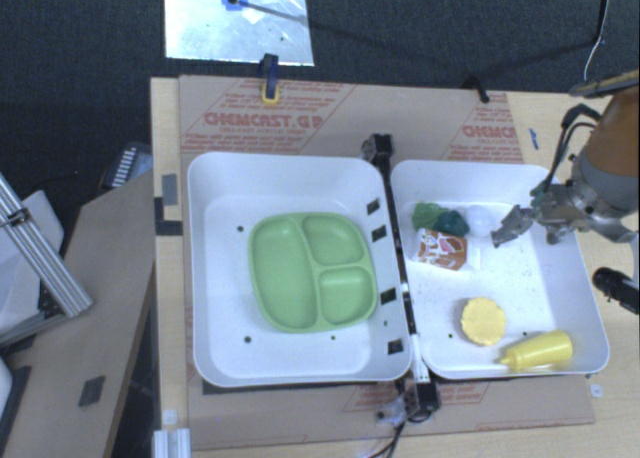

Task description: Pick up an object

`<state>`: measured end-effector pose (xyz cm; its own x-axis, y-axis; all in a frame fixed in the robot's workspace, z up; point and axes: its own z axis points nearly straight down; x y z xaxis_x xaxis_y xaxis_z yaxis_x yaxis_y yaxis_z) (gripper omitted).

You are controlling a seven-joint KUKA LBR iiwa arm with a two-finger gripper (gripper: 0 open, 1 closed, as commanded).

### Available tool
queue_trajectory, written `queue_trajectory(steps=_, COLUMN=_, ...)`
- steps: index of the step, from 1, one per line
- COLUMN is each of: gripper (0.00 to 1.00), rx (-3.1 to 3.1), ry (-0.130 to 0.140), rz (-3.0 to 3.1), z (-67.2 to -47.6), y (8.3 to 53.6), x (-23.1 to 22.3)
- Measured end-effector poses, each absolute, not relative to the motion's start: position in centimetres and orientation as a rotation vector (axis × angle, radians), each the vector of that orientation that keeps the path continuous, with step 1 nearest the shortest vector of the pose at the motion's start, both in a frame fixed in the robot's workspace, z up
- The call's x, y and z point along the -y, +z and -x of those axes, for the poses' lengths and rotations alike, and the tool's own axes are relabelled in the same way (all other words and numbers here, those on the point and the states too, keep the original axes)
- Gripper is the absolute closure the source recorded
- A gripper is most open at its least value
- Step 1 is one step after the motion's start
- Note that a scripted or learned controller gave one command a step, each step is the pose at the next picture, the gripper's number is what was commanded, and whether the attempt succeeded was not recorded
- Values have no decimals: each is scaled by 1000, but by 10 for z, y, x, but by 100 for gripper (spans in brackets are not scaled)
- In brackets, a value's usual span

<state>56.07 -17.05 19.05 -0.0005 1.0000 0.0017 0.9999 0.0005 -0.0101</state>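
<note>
The left bin (210,246) holds a green divided plate (312,272), lying flat near the middle of its floor; a black clip strip (390,246) runs along the seam where the two bins meet. In the right bin (570,296), a dark green lump (438,217) sits near the far left corner, with a small orange and white packet (442,249) just in front of it, touching or nearly so; a pale clear object (482,218) lies just right of the green lump; a round yellow piece (483,321) rests nearer the front wall, and a yellow bottle (537,350) lies on its side just beside it to the right, against the front edge. The tool (528,220) hangs over the far right part of this bin, its tip close to the clear object and apart from the yellow things; whether it is spread or pressed together cannot be told, and nothing is seen pinched in it. The arm (608,161) enters from the right.
</note>
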Motion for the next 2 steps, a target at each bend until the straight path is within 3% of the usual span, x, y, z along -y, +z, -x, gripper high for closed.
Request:
queue_trajectory(steps=1, gripper=0, rx=2226, ry=-1, rz=2219, z=-564, y=197, x=170)
queue_trajectory(steps=2, gripper=0, rx=2221, ry=3, rz=2219, z=-557, y=140, x=177)
